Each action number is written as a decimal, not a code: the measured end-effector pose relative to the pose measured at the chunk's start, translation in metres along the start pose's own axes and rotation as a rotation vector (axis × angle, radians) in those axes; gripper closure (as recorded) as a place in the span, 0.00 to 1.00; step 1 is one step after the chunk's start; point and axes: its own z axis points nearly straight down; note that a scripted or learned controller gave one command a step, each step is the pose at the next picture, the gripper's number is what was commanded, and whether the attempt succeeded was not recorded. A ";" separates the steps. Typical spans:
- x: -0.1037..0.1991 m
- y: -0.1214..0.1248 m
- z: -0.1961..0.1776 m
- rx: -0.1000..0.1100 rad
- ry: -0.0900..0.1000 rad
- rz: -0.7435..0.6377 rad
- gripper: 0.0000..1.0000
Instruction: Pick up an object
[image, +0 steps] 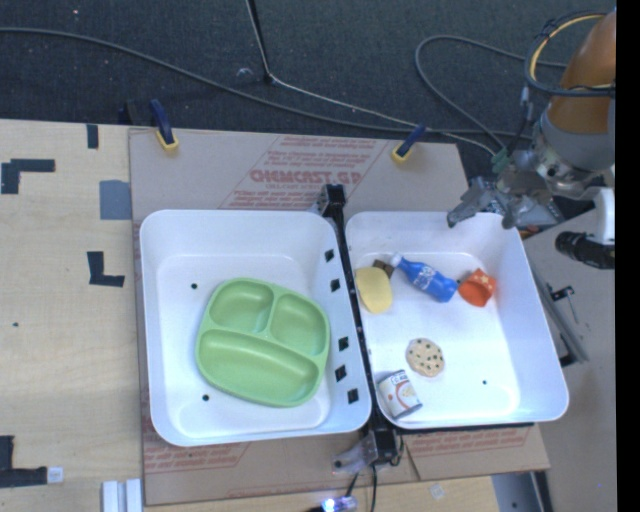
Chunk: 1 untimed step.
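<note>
Two white bins (160, 300) share the counter (60, 300); the hand (487, 208) hovers over the right bin's far rim, its state unclear.

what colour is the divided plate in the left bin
Light green; the divided plate shows clearly in the camera view.

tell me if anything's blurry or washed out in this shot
Camera view: the bins' contents are fairly sharp, the green tray clearest; the hand at upper right is soft and smeared; the right bin's white floor looks bright, nearly washed out.
</note>
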 end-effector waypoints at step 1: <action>-0.001 -0.004 0.065 0.006 0.000 0.000 0.00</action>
